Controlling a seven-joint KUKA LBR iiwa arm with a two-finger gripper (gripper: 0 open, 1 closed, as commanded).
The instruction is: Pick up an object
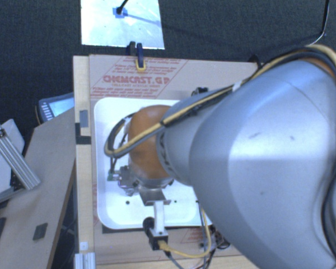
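Note:
The grey arm reaches in from the right and covers most of the view. Its orange band hangs over the middle of the left white bin. Below the band, the gripper points down into this bin, low over the floor. The wrist hides what lies under it. I can make out no object on the visible bin floor, just two small dark specks. The right bin is hidden behind the arm.
Under the bin lies a cardboard sheet printed in red, held by a yellow and black clamp at the far edge. A shiny metal plate lies beyond. An aluminium rail and a wooden board are to the left.

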